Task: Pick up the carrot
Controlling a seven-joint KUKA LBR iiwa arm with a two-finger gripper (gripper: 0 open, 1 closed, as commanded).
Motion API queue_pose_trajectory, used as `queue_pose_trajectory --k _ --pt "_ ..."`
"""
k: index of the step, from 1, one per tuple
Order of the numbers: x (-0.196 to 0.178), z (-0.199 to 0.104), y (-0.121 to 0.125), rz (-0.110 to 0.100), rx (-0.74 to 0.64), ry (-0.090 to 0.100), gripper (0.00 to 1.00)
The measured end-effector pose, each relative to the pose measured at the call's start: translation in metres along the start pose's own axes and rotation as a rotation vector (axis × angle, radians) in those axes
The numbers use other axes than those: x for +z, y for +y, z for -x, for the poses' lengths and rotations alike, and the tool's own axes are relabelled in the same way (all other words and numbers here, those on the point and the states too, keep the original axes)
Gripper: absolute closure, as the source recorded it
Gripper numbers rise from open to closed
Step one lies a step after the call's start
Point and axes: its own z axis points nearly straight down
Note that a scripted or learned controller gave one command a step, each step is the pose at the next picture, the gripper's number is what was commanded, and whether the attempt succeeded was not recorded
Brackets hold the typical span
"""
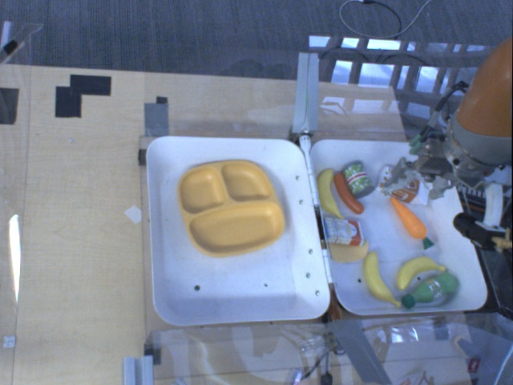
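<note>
The carrot point(409, 219), orange with a small green tip at its lower right end, lies at a slant in the right bin point(473, 299). My gripper point(415, 181) hangs just above the carrot's upper left end, near the bin's far right side. Its fingers stand apart, one on each side of a small red and white item point(405, 192), and nothing is gripped between them. The carrot rests on the bin floor, apart from the fingers.
The right bin also holds a banana point(325, 192), a red sausage point(349, 195), a green can point(357, 177), a snack packet point(343, 231), a cheese wedge point(349, 253), two more bananas point(377, 279) and a green bottle point(433, 289). A yellow divided plate point(231, 207) lies in the left bin point(168, 295).
</note>
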Motion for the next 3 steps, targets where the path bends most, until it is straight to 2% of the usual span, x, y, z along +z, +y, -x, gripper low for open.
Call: queue_pose_trajectory --k 1,2,3 --pt "0.1374 0.0138 -0.0026 0.002 0.152 0.001 0.00" --pt "0.1275 0.0116 -0.0017 0.003 0.146 0.002 1.00" --pt "0.1276 0.0116 -0.0017 0.003 0.145 0.002 0.00"
